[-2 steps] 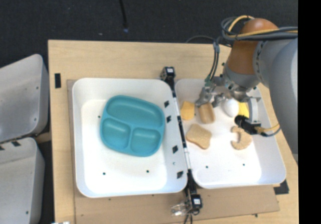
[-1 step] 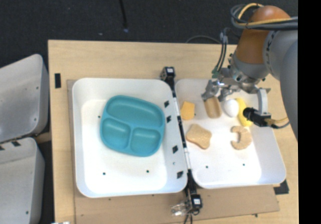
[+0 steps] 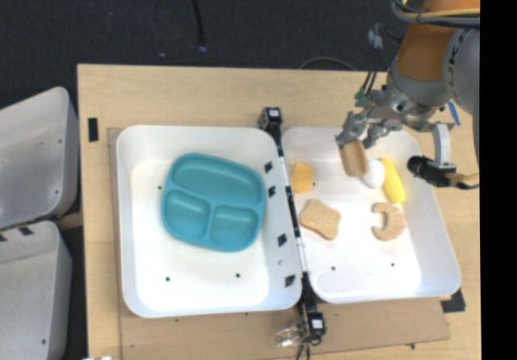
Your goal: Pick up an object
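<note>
Hovering gripper point(image 3: 361, 134), grip state unclear, over brown piece point(image 3: 353, 159) near right bin's point(image 3: 436, 270) back edge; crowding egg point(image 3: 373, 173) risks misgrasp.

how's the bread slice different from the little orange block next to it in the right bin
The bread slice is tan with a browner edge; the orange block is a plain yellow-orange. The slice is the larger and has a rounded, uneven outline, while the block is smaller and squarish. The slice lies nearer the front of the right bin, the block farther back, close to the divider. Both lie flat and apart from the gripper.
</note>
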Tool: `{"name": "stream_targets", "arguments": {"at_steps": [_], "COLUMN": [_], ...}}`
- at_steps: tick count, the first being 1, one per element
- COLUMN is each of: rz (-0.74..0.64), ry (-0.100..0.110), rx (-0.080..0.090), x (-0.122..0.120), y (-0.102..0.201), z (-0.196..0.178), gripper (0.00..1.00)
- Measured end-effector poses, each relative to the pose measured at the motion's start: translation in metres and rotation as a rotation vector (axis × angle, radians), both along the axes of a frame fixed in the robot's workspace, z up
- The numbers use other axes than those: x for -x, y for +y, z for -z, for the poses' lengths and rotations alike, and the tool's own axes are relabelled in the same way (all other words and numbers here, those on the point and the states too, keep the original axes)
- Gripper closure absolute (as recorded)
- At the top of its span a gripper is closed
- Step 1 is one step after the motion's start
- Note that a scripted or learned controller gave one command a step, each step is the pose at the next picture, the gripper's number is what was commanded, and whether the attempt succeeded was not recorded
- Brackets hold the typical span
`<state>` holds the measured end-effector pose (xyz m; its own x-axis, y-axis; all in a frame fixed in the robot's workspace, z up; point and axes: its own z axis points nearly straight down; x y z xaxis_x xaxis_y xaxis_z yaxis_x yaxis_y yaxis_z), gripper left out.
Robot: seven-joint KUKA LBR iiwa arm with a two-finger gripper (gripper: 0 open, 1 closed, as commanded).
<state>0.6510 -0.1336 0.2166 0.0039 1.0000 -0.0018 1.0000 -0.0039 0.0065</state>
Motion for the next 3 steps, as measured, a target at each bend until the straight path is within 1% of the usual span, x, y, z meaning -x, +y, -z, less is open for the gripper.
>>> {"name": "stream_targets", "arguments": {"at_steps": [1,2,3], "rz": [-0.008,-0.010,-0.009], "ry": [0.007,0.004,0.007], "rx": [-0.002,-0.002,-0.002], "x": [0.001,-0.003,-0.001], "y": [0.045,0.097,0.140], "z": [0.003,-0.015,-0.016], "gripper": [1.00,1.00,1.00]}}
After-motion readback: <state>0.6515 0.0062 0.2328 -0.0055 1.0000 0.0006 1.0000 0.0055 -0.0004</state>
